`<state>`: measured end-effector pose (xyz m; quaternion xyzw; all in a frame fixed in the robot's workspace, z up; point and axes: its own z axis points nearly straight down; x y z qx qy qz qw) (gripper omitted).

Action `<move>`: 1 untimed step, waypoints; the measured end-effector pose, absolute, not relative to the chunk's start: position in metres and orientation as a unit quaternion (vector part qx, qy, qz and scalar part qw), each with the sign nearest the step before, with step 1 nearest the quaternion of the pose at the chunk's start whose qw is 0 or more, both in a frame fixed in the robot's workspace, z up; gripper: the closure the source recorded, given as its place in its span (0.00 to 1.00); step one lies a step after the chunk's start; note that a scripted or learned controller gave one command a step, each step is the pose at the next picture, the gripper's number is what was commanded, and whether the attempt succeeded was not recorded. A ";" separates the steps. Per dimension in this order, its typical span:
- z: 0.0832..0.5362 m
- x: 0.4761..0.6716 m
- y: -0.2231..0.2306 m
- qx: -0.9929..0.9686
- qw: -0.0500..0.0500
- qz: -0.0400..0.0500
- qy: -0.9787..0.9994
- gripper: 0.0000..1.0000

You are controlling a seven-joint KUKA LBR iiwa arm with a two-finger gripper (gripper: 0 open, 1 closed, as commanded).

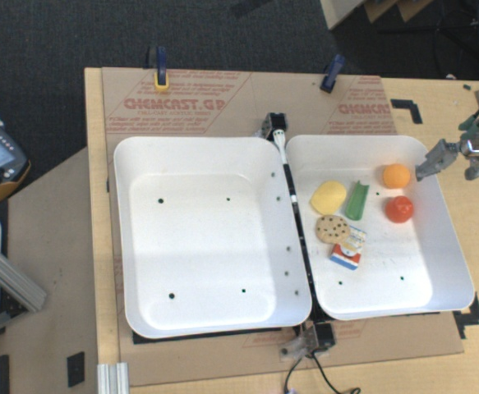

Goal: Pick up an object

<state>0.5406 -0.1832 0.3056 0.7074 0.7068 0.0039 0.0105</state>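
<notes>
The right bin [436, 253] holds several small objects. An orange ball [396, 176] lies near its far right, with a red tomato-like ball [399, 209] just in front of it. A yellow lump [329, 197] and a green block [356, 200] sit side by side near the middle. A brown cookie [332, 229] and a red, white and blue packet [347, 256] lie closer to the front. My gripper [454, 165] hangs over the bin's far right rim, right of the orange ball, open with nothing between its fingers.
The left bin [132, 220] stands beside the right one, their rims meeting along a black strip [292, 212]. Both rest on a brown board [223, 97] held by clamps [160, 66] at the back. Cables and a clamp [317, 339] lie at the front edge.
</notes>
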 end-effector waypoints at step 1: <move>0.455 0.477 -0.214 0.709 0.010 0.004 0.705 0.00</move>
